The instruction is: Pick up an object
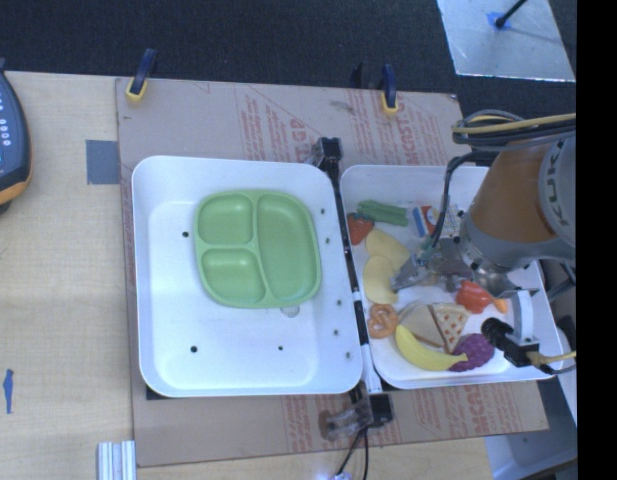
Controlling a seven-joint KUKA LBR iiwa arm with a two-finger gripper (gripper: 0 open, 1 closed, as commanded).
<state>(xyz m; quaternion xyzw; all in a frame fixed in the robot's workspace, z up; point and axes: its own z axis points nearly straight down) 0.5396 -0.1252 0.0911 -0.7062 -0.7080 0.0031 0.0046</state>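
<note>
2 shallow white bins sat side by side on a bench. The left bin point(168, 358) held a green 3-compartment plate point(258, 248). The right bin point(388, 373) held toy food: a banana point(420, 351) at the near edge, a purple grape bunch point(474, 350) touching it, a pretzel point(382, 319). The gripper point(438, 260) hung low over this food; whether it was open or closed could not be told.
</note>
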